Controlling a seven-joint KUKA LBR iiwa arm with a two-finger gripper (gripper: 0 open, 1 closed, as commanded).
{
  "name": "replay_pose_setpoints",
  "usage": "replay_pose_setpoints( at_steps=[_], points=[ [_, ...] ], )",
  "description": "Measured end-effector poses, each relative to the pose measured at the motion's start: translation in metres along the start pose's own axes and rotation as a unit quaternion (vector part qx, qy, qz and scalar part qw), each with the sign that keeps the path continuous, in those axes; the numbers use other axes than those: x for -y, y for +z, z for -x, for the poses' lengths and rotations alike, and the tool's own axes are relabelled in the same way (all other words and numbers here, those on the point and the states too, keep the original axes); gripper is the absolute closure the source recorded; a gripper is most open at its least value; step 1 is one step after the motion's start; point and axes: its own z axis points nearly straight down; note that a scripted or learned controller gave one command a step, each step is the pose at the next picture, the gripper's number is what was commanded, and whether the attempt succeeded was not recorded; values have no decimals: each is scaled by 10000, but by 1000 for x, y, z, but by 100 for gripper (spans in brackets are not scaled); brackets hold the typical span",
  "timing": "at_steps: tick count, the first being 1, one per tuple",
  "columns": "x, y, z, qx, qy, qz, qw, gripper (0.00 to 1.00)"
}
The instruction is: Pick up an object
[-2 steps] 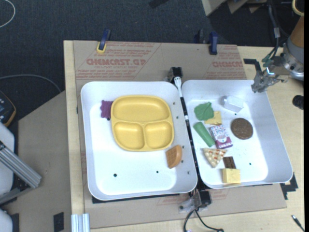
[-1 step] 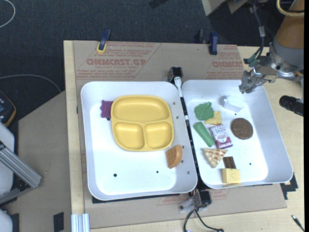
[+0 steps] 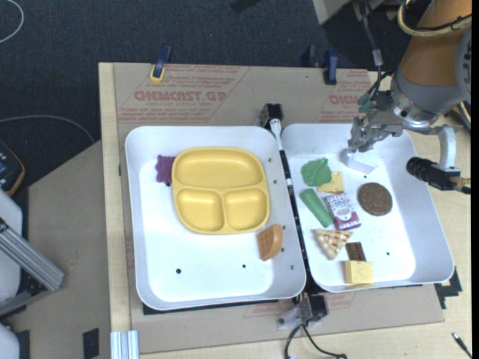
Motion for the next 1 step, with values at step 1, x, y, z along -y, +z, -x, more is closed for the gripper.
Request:
replay_pose_setpoints(
  at_steps=[1],
  points=[
    [11,9,-58,-6,-8,-1,10000,100]
  ],
)
